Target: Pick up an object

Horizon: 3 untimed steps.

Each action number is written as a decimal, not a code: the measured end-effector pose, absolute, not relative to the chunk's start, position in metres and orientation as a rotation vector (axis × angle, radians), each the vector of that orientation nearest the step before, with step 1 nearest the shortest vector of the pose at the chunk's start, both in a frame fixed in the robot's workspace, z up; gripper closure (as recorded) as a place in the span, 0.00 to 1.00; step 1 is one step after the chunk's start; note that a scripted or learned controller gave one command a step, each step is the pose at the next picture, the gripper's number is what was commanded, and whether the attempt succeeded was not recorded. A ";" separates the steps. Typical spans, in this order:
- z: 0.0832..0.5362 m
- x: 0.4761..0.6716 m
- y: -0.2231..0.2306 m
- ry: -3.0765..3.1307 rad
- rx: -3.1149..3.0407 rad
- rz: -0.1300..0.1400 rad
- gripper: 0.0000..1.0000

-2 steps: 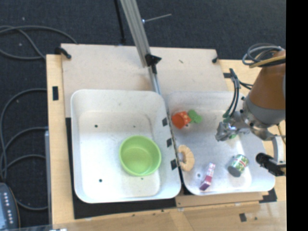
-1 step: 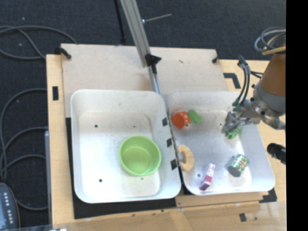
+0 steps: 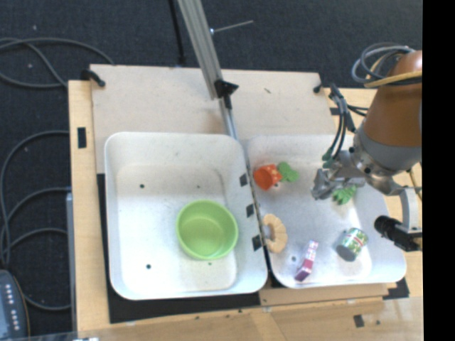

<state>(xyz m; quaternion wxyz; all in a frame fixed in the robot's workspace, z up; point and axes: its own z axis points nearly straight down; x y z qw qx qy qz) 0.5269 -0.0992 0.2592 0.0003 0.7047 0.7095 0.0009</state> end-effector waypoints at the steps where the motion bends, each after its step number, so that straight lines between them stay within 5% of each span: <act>1: 0.266 0.523 -0.045 2.232 2.212 0.004 1.00; 3: 0.262 0.513 0.071 2.233 2.215 -0.002 1.00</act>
